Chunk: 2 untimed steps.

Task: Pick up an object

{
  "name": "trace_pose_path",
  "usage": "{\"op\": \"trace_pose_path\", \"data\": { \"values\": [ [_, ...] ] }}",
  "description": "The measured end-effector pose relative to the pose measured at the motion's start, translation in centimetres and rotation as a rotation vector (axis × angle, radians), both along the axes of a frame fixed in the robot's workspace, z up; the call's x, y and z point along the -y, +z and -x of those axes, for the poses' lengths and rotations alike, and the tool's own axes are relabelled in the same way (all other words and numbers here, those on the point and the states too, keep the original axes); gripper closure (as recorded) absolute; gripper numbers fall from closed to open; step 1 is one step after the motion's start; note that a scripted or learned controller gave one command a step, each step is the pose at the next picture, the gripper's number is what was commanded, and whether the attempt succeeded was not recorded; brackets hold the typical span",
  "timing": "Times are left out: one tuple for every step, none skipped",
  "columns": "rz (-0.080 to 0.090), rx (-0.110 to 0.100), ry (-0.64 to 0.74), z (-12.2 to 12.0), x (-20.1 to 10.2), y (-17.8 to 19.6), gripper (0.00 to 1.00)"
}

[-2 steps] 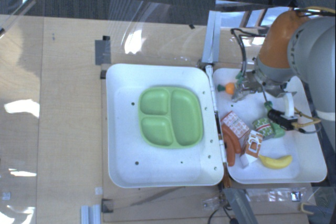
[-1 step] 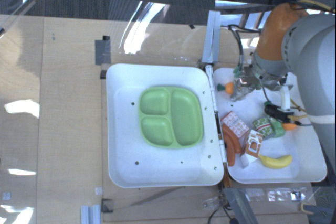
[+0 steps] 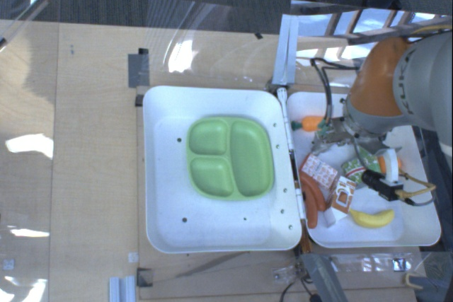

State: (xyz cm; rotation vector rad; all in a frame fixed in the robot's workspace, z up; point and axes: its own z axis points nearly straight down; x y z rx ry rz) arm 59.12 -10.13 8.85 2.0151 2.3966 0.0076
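My gripper [image 3: 335,140] is down inside the right bin [image 3: 417,233], under the grey wrist and the orange band [image 3: 377,81]. It hovers at the back of a cluster of items. A toy carrot [image 3: 309,124] lies just to its left. A red-and-white checkered pack [image 3: 319,170] and a green packet [image 3: 353,166] sit just in front of it. Nearer the front lie a red sausage [image 3: 313,199], a small brown carton [image 3: 343,194] and a yellow banana [image 3: 373,218]. An orange-and-white bottle [image 3: 390,165] rests to the right. I see nothing lifted off the bin floor.
The left bin [image 3: 163,223] holds a green divided plate [image 3: 231,157]. A ridge where the two bin walls meet [image 3: 291,159] separates the bins. A black part with yellow cable [image 3: 386,188] trails over the right bin. A metal bracket [image 3: 286,53] stands behind the bins.
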Motion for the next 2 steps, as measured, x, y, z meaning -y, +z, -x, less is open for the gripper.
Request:
{"op": "trace_pose_path", "data": {
  "values": [
    [-0.010,-0.037,-0.003,-5.3,1.1,-0.2,0.00],
    [-0.003,-0.008,0.068,2.5,-0.1,0.2,0.00]
  ]
}}
